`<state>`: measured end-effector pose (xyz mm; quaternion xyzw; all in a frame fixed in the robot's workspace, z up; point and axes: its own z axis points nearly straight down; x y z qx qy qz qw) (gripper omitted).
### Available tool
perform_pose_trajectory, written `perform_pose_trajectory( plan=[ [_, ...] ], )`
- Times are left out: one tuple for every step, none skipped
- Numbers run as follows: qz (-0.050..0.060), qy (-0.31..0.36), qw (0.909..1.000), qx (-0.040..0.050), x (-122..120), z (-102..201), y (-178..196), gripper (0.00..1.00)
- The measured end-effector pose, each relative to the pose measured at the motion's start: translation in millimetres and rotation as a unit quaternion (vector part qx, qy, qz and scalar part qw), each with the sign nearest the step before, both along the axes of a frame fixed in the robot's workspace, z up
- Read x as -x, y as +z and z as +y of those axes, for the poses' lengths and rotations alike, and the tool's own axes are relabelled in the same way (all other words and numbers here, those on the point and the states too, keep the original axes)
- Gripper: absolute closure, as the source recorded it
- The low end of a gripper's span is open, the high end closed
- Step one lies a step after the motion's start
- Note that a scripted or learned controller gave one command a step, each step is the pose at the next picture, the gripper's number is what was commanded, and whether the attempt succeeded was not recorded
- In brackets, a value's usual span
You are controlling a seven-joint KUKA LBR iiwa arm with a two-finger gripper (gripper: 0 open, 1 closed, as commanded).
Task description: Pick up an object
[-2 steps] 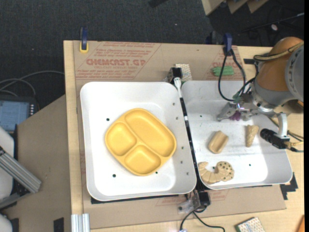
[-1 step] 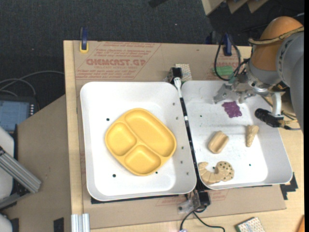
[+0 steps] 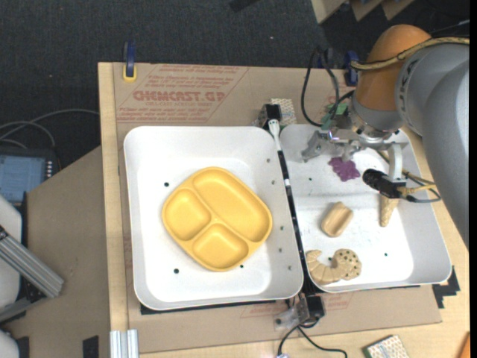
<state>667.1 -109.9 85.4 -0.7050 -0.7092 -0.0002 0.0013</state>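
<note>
- Gripper (image 3: 350, 154) position: low over the far end of the right bin (image 3: 417, 267), the arm reaching in from the view's right.
- Fingers (image 3: 314, 147): apart, one out toward the wall between the bins, the other toward the arm's side; nothing is clamped between them.
- Nearest candidate: purple piece (image 3: 345, 169), on the bin floor just below the gripper, close to the line between the fingertips and slightly nearer the viewer. Judged the likely target; a short descent would bring the fingers to either side of it.
- Long axis: the purple piece is small and irregular, with no clear long axis to be made out.
- Other objects in the right bin: tan oblong piece (image 3: 335, 218) mid-bin, lying slantwise; pale cone-like piece (image 3: 386, 212) beside it toward the arm; cookie-like pieces (image 3: 334, 265) at the near wall. All lie apart from the gripper.
- Left bin (image 3: 149, 155): holds a yellow divided plate (image 3: 216, 217), well apart from the gripper.
- Limits of view: wrist hardware covers the purple piece's far edge, so its full outline and the gripper's height above it are uncertain.
</note>
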Motion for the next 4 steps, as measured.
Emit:
perform_pose_trajectory(
  plan=[
    [0.000, -0.005, 1.0000, 0.0010, 93, -11, 1, 0.00],
    [-0.004, -0.002, 1.0000, 0.0021, 35, -10, 0, 0.00],
    [0.000, -0.005, 1.0000, 0.0014, 179, -7, 2, 0.00],
    [-0.007, -0.005, 1.0000, 0.0046, 174, -8, 12, 1.00]
  ],
)
